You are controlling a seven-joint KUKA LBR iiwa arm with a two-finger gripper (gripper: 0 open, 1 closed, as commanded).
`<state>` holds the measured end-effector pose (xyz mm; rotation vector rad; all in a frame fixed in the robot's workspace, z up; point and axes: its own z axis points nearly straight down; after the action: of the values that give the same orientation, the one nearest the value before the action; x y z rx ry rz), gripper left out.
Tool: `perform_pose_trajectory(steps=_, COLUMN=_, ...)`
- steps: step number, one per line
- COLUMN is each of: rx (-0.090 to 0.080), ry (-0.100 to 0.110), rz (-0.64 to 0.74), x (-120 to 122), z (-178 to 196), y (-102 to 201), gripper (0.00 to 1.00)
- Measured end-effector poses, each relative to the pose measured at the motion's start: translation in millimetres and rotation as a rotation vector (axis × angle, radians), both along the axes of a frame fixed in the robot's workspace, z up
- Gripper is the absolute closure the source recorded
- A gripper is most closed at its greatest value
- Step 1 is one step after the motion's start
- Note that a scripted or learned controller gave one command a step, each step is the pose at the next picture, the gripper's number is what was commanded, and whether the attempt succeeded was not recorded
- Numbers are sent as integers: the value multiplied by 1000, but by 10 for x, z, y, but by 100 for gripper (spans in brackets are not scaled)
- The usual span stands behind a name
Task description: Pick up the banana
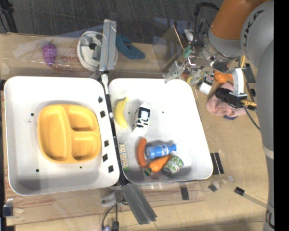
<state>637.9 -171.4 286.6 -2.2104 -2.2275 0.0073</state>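
Surveying from above: one table (231, 143), wooden-topped, bearing two shallow white bins side by side.
Bins counted: two; the left bin (19, 177) and the right bin (183, 109), meeting along a central divider.
Left bin contents: one yellow compartment tray (70, 132), lying roughly central.
Right bin contents: five items; one banana (120, 111), one black-and-white small object (142, 117), one blue bottle (160, 150), one orange carrot-shaped item (159, 164), one red-orange sausage-shaped item (142, 151). A green-patterned can (173, 165) makes a sixth, beside the carrot-shaped item.
Banana, appearance: yellow, pale along its right side, short and gently curved, unpeeled as far as can be judged.
Banana, location: upper left part of the right bin, just beside the divider, apart from the black-and-white object on its right and well apart from the cluster near the bin's lower edge.
Banana, orientation: long axis runs nearly top to bottom in the view, the upper tip leaning slightly right toward the far rim, the lower end toward the near rim; the curve bulges toward the divider.
Arm: one, grey with an orange band (236, 13), at the upper right, over the table beyond the right bin's far corner.
Gripper: state cannot be told; it is lost in clutter at the far corner, and nothing is seen held.
Outside the bins: one purple item (49, 53), one coil of white cord (91, 49), one blue cloth (130, 48), one pink cloth (224, 107).
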Motion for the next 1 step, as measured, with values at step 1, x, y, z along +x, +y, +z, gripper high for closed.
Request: perform_pose_trajectory(steps=1, rx=2, ry=-1, rz=182, x=3, z=-1340, y=323, gripper=0)
